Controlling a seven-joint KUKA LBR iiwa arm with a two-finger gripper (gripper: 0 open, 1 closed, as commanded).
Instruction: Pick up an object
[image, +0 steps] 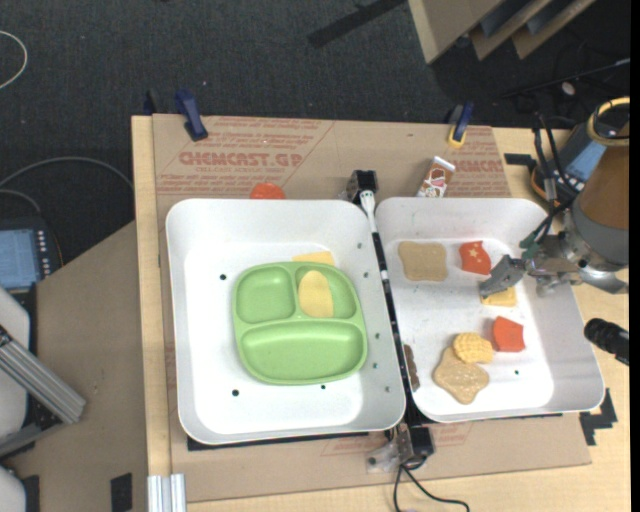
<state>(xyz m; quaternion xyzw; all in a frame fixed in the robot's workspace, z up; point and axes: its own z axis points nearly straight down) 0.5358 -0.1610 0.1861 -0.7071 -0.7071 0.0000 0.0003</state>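
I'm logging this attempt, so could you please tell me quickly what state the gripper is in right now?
Gripper: low in the right bin, over a yellow piece; open, shut or holding cannot be told.

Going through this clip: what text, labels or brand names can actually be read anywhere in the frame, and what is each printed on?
"CHEMCAST.G P": red print on the brown board under the bins, left half.
Red print on the same board, right half: too blurred to read.
Small carton behind the right bin: markings too small to read.
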